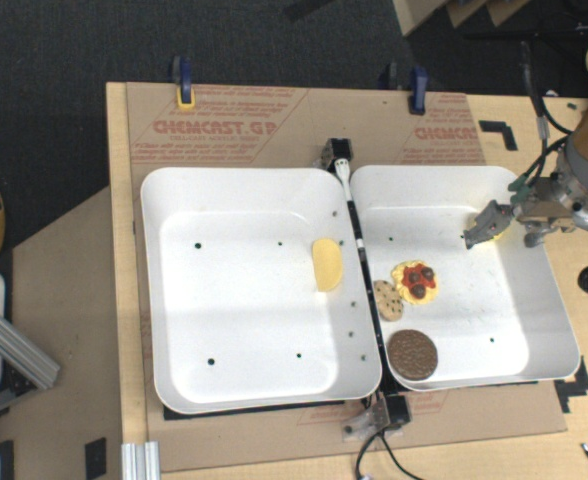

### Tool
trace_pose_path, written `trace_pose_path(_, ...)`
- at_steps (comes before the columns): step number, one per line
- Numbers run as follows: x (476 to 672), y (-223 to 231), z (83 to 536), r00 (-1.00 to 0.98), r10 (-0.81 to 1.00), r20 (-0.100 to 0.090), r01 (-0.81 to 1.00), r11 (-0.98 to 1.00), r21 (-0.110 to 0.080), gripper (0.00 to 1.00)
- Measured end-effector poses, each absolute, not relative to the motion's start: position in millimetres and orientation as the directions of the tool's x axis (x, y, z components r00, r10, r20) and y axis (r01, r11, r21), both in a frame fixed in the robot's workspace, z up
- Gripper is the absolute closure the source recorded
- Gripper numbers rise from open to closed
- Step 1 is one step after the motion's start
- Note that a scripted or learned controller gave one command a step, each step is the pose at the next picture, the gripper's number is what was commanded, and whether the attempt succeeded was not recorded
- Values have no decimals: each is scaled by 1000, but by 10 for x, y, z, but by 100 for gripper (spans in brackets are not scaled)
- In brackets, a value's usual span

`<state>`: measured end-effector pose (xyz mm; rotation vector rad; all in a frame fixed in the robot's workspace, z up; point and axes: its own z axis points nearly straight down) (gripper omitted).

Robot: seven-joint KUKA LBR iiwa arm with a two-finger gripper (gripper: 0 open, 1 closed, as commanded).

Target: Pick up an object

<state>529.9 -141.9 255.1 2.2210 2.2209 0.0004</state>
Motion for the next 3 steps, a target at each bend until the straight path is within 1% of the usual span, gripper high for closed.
trace_pose_path(1, 5351, -1009, 796, -1, 1000, 3, 1000, 1, -5, 0)
trace_pose_path(2, 5367, -1039, 962, 2, 1000, -1, 1000, -2, 3, 100)
trace_pose_path(3, 5940, -398, 1912, -9, 1000, 1, 1000, 9, 14, 100)
